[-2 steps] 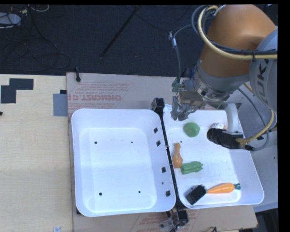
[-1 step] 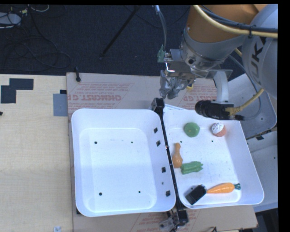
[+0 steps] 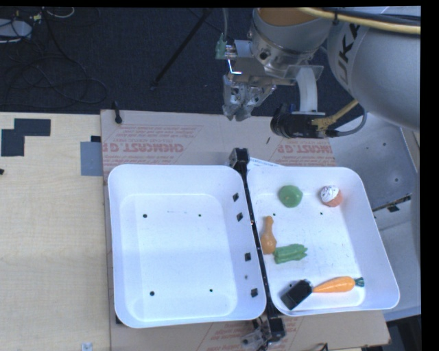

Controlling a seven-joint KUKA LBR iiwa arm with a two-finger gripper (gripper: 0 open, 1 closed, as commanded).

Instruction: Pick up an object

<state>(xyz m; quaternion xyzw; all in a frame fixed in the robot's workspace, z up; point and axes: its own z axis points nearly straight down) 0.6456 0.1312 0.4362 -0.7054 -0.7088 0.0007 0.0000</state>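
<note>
Camera view: looking down at a slant on a bench [image 3: 41, 226] of pale wood, bearing a brown cardboard sheet [image 3: 171, 140] printed with red lettering.

Sitting side by side on that sheet, two shallow white bins, touching along a black divider strip [image 3: 250, 236]. Lying with nothing in it, the left bin [image 3: 127, 185], showing only small dark holes in its floor. Holding all the objects, the right bin [image 3: 370, 226].

Reaching in from the right at the top, the grey arm [image 3: 370, 55], an orange band [image 3: 288, 15] showing above the wrist. Hanging above the cardboard beyond the far edge of the bins, well apart from every object, the gripper [image 3: 236, 110]; fingers pointing down and lying close together, gripping nothing, though too small and dark for telling surely whether shut.

Lying in the right bin, from largest down: an orange carrot [image 3: 333, 285] with a green tip near the front edge; just left of it, touching its blunt end, a black block [image 3: 296, 295]; a green pepper-like piece [image 3: 291, 253] near the middle; beside that, close to the divider, an orange gourd shape [image 3: 268, 238]; a round green object [image 3: 290, 196] toward the back; right of it, a small white and orange ball [image 3: 330, 195].
</note>
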